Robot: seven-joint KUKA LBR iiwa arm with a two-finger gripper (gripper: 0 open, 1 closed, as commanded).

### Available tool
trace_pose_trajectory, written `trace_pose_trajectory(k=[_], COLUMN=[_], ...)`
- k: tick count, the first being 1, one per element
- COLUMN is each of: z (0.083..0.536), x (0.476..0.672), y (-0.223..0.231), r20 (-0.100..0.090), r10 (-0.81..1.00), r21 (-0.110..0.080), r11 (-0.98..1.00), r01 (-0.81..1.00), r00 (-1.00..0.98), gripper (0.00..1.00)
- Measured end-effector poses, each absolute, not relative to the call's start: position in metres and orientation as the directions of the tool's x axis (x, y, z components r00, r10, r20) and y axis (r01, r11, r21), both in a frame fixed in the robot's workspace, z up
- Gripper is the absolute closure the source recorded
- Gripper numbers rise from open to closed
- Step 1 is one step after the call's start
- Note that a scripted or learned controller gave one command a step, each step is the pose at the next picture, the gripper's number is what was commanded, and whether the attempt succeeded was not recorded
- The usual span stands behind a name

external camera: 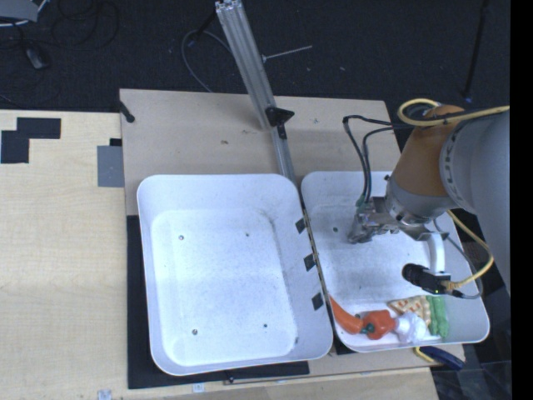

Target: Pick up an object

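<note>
The worktop under me is pale wood, and it carries two shallow white bins side by side. The left bin is the larger in view; the right bin sits against it, the two joined by small black clips along their shared edge. My arm, grey with an orange band above the wrist, reaches in from the right over the right bin. My claw hangs over that bin's upper middle, above bare floor, well apart from the objects; whether it is open or closed I cannot tell. The objects lie huddled in the bin's near right corner: an orange carrot-shaped piece, a red piece touching it, and a green piece beside a pale patterned one.
</note>
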State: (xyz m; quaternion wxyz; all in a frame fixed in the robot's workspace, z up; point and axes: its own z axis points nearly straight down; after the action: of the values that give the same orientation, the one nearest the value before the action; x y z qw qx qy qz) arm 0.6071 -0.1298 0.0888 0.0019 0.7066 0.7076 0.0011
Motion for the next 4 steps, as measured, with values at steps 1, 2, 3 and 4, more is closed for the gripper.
trace_pose_trajectory(k=[1, 2, 3, 4], z=[0.099, 0.089, 0.088, 0.089], x=[0.607, 0.564, 0.606, 0.545], y=[-0.13, -0.143, -0.105, -0.18], r20=[-0.001, 0.0, 0.0, -0.002], r10=[1.0, 1.0, 1.0, 1.0], r21=[0.004, 0.005, 0.003, 0.004], r11=[0.002, 0.0, 0.002, -0.005], r01=[1.0, 1.0, 1.0, 1.0], r00=[-0.002, 0.0, -0.002, 0.005], gripper=[1.0, 1.0, 1.0, 1.0])
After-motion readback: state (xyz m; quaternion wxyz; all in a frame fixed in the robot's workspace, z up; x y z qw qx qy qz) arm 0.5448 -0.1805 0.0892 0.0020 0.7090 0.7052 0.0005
